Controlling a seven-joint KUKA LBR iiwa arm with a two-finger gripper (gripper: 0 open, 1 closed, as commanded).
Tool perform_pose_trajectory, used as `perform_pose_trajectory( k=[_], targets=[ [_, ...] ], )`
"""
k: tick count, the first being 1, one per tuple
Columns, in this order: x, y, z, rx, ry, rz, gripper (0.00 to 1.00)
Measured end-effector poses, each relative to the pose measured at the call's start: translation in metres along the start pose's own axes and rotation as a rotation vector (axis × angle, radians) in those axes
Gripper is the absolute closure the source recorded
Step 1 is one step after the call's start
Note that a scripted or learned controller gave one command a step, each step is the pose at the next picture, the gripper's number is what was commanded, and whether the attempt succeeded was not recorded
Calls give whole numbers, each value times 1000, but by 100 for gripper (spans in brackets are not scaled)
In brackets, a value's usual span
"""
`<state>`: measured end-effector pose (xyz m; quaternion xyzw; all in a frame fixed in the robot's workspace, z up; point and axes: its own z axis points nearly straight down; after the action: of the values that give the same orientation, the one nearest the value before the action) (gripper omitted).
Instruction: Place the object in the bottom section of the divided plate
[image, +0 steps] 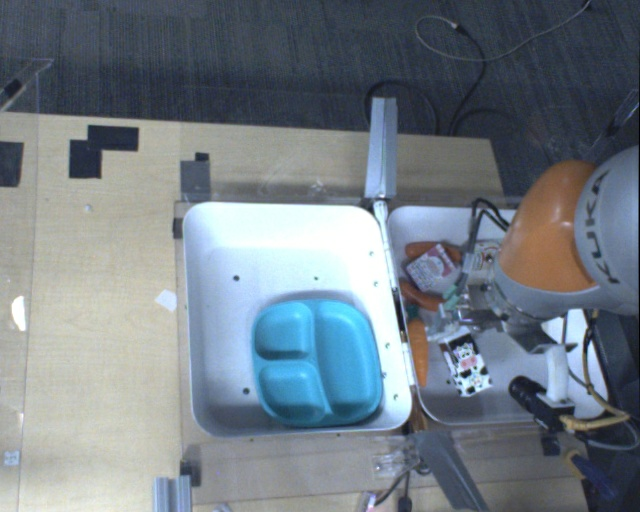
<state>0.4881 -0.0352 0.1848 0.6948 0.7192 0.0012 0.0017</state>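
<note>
Camera view, looking down at a slant on two white bins. Left bin (215, 300), centre of the frame, holds the blue divided plate (318, 362) in its lower half; the plate has two small sections on its left side and one large section on its right, all bare. Right bin (500, 400), at right of the frame, holds the loose items: a red and white packet (432, 266) near its upper left, an orange piece (418, 358) along its left wall, and a small white and black object (467, 366) at lower centre. The arm (560, 235), grey with an orange band, reaches in from the right and hangs over the right bin; its gripper (462, 312) sits just above the white and black object and just below the packet. Whether the gripper is open or closed cannot be told, and nothing is seen held in it. Which item is the object to be moved cannot be told; the white and black object lies nearest the gripper.

Risks, as judged: crowding of items under the gripper may yield a grasp on the wrong one, on two at once, or on none. The bin walls between the two bins lie across the transfer path and could knock a weakly held item loose. The plate's ridges are low, so an off-centre release could land in a neighbouring section
</note>
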Motion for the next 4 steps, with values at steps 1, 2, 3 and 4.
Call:
perform_pose_trajectory(
  k=[1, 2, 3, 4],
  targets=[
    [-41, 73, 0, 0, 0, -69, 100],
    [-99, 62, -65, -2, -1, -152, 100],
    [-30, 47, 1, 1, 1, -41, 100],
    [-30, 47, 0, 0, 1, -41, 0]
  ],
)
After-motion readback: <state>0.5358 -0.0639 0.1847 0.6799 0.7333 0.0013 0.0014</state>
